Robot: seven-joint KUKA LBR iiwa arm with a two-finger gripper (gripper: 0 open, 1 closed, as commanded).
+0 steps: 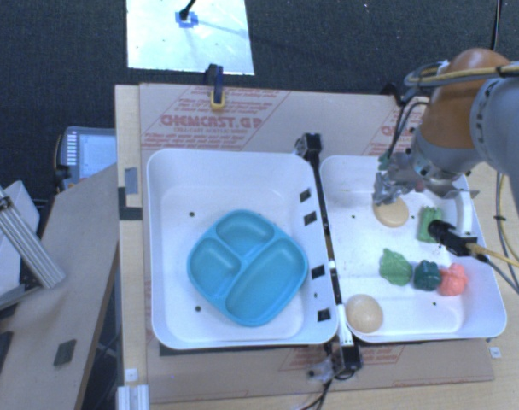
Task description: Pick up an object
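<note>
Your pincer (387, 196) hangs over the tan disc (392, 213) in the right bin (481, 314); its opening I cannot tell. Expect the disc to be light, stiff, low: grip across its rim.

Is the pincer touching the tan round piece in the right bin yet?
Cannot tell. In the camera view the pincer sits right at the upper left edge of the tan round piece, overlapping it in the image, with no plain contact or gap visible.
</note>
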